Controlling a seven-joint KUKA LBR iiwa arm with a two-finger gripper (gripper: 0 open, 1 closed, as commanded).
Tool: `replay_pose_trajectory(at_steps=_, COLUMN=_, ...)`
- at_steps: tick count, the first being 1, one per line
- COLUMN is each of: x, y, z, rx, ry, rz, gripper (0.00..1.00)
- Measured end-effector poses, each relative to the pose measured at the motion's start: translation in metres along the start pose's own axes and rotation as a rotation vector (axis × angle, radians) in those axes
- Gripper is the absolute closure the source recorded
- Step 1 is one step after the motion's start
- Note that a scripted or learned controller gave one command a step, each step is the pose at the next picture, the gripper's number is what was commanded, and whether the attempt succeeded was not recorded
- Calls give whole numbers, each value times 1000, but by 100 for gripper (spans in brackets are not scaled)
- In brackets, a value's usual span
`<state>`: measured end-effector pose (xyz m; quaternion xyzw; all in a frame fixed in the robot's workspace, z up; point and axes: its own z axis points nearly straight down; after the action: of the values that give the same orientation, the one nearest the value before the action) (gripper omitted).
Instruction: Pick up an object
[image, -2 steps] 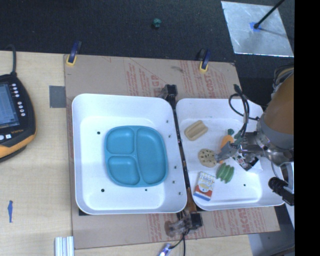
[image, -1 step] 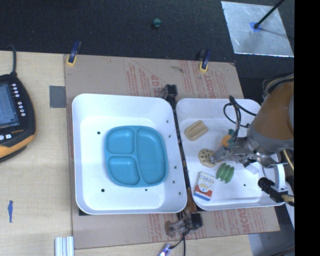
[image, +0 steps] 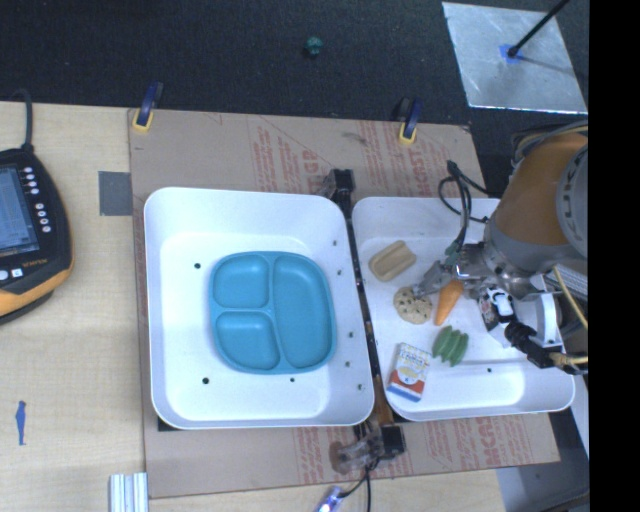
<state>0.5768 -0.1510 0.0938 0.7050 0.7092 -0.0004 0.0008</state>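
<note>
Grey arm (image: 560, 215) w/ orange band

Cut off at the left edge: orange-and-black pendant (image: 25, 235). Partly hidden under the arm (image: 545, 205): right bin's (image: 500, 395) far corner. Too small to read: carton's (image: 409, 372) print. Unidentifiable: green speck (image: 314, 44) on dark floor.

The grey arm with its orange band reaches in from the right, wrist bent low, the gripper (image: 447, 283) pointing left, its tips down.

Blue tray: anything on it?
No. The blue tray in the left bin has three bare compartments; the food items lie in the right bin.
</note>
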Motion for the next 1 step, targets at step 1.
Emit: replay_pose_trajectory(at_steps=1, x=0, y=0, z=-11, rx=0, ry=1, rz=-2, gripper=100)
